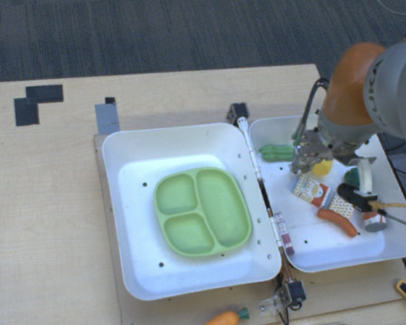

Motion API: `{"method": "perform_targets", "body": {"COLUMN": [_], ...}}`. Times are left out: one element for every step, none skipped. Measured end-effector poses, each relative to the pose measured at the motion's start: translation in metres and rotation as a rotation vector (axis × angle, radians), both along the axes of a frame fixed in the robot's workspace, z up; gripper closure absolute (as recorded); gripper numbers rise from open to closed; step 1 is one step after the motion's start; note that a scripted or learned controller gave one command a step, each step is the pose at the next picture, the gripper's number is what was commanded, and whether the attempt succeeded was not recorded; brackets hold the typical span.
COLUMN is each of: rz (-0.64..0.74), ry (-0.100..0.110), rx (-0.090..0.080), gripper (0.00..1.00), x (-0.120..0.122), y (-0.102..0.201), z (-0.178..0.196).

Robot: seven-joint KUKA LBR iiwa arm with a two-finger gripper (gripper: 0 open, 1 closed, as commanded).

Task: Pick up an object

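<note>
Claw [306,162] hangs low in the right bin [348,256], over the upper end of a small printed packet [311,190]. A yellow piece [323,168] lies just beside the claw, and a green toy vegetable [276,153] is near, toward the left bin [139,274]. Claw opening: cannot tell, the wrist hides it. Nothing seen held.

Judgement: the step is the descent onto 1 target. The packet lies flat and skewed, so turn the claw across its short side, centre on it, keep clear of the yellow piece, and close only near the bin floor.
</note>
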State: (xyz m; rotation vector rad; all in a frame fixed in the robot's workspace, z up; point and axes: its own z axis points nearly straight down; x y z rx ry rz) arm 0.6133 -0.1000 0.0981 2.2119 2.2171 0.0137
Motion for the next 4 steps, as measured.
{"method": "perform_targets", "body": {"rz": [0.000, 0.002, -0.001, 0.004], "ry": [0.000, -0.004, 0.007, 0.007], "rx": [0.000, 0.000, 0.000, 0.004], "gripper": [0.00, 1.00, 1.00, 1.00], "x": [0.000, 0.001, 0.057, 0.056], "y": [0.000, 0.001, -0.055, 0.096], "z": [0.000, 0.011, 0.023, 0.088]}}
